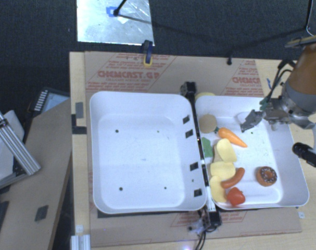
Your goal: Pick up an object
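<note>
Two white bins sit side by side mid-frame. Your right bin (298, 191) holds toy food along its left side: a carrot (232, 137), yellow pieces (224, 160), a sausage (232, 177), a red pepper (235, 196), and a chocolate donut (266, 176) standing apart. The gripper (250, 122) hovers at upper right, just above the carrot, fingers apart, holding nothing. The left bin (142, 152) offers open floor.
</note>
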Available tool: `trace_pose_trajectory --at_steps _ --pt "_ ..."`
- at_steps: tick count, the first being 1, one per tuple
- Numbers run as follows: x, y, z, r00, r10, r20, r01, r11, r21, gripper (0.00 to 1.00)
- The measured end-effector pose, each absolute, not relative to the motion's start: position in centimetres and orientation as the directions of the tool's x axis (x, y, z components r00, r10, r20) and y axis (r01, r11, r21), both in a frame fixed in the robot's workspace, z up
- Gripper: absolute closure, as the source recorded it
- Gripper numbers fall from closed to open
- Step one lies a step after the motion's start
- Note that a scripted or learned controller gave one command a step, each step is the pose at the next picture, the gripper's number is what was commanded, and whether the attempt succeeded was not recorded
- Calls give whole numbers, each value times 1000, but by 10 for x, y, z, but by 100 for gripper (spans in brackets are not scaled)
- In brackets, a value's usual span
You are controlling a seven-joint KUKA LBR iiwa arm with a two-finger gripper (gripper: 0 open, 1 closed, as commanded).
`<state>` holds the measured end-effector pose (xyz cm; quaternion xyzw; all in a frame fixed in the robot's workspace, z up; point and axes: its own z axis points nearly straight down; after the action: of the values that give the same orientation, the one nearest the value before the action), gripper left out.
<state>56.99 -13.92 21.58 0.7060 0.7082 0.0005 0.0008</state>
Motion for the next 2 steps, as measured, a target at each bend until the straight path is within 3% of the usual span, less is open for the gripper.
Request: trace_pose_trajectory --at_steps 1,2 --pt "569 -111 92 -6 1000 3 1000 6 -7 0" --pt "571 -114 110 -3 1000 0 1000 3 3 100"
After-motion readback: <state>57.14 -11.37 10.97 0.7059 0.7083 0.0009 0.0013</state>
